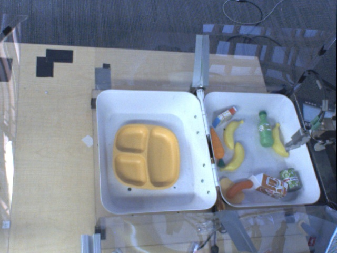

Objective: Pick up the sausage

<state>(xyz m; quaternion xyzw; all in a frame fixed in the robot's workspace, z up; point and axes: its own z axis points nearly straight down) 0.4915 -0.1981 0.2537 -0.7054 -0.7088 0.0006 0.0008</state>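
The sausage [241, 186] is a short red-orange link lying near the front left corner of the right bin [310, 194]. It rests partly on a tan rounded food piece [232, 195]. My gripper [295, 140] shows as a small grey shape at the right bin's right rim, beside a yellow banana [279, 141]. It is well to the right of and behind the sausage, and nothing shows held in it.
The right bin also holds two bananas [234, 146], a carrot [217, 144], a green bottle [265, 129], a small tube [225, 116], a carton [271, 186] and a green can [290, 178]. A yellow divided plate [147, 155] lies in the left bin [105, 141].
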